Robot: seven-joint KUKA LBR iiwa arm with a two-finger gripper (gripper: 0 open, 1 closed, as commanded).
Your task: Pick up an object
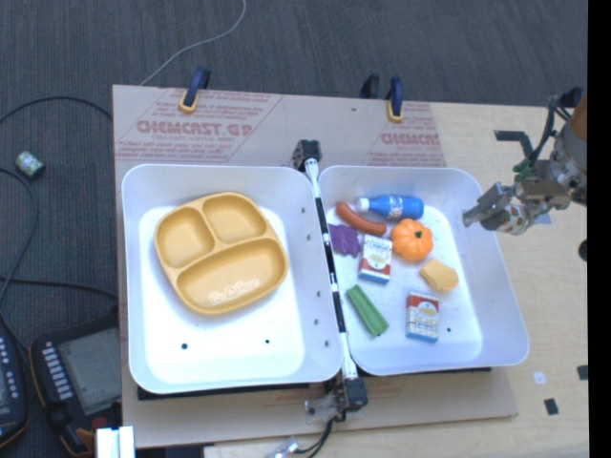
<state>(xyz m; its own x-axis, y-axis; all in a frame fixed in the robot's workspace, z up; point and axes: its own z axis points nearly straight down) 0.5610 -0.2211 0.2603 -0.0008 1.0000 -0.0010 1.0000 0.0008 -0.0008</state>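
The right bin (pixel 496 303) holds several small toy foods: a blue bottle (pixel 389 205), a brown sausage (pixel 360 219), an orange pumpkin (pixel 411 240), a purple piece (pixel 345 240), a red-and-white carton (pixel 375 259), a yellow cheese wedge (pixel 439 276), a green stick (pixel 367 310) and a second red-and-white box (pixel 423 315). My gripper (pixel 498 214) hangs over the right bin's upper right rim, to the right of the bottle and pumpkin and apart from every object. Nothing is visibly in its grasp.
The left bin (pixel 143 332) carries a yellow three-compartment plate (pixel 221 252). A black divider clamp (pixel 307 153) sits between the bins. Blue-and-yellow clamps (pixel 196 88) (pixel 393 99) hold the board's far edge. Cables and a controller (pixel 57 370) lie on the floor at left.
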